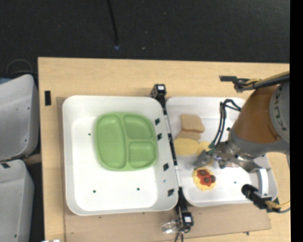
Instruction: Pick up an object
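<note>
In the right bin [192, 198] lie several food items: a tan bread slice [191, 123] at the back, a pale yellow round piece [187, 146] in the middle, and a small pizza-like disc with red spots [205, 179] toward the front. My gripper [208, 160] hangs low over the bin, just above the disc and right of the yellow piece. The arm's orange band [257, 117] rises behind it. A small yellow bit [205, 146] peeks out beside the wrist.
The left bin [81, 190] holds a green divided tray [126, 141]. A divider with black clips [167, 150] runs between the bins. Cables [227, 110] loop near the arm at the right bin's back corner.
</note>
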Controlling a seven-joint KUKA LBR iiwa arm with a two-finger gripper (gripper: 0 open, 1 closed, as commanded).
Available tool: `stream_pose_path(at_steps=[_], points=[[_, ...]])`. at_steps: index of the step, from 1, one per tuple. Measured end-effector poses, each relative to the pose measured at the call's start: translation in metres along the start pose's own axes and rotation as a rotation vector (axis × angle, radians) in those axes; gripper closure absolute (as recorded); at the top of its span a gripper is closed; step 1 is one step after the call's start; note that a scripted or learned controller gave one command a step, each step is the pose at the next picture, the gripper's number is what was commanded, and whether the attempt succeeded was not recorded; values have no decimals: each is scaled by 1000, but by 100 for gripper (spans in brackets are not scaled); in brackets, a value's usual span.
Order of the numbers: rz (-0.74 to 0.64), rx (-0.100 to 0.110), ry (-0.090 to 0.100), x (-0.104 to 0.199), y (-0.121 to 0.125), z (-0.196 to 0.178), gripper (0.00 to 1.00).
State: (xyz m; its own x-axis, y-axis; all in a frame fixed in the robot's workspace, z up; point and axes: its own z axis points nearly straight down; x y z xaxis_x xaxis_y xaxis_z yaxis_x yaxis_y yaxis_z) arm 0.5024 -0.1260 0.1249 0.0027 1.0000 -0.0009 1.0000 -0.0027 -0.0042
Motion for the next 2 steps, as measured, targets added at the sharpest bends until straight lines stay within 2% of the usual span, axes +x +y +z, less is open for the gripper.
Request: stream_pose_path(at_steps=[1, 2], points=[[6, -7, 2, 0, 2, -13, 100], [-6, -11, 0, 7, 4, -59, 100]])
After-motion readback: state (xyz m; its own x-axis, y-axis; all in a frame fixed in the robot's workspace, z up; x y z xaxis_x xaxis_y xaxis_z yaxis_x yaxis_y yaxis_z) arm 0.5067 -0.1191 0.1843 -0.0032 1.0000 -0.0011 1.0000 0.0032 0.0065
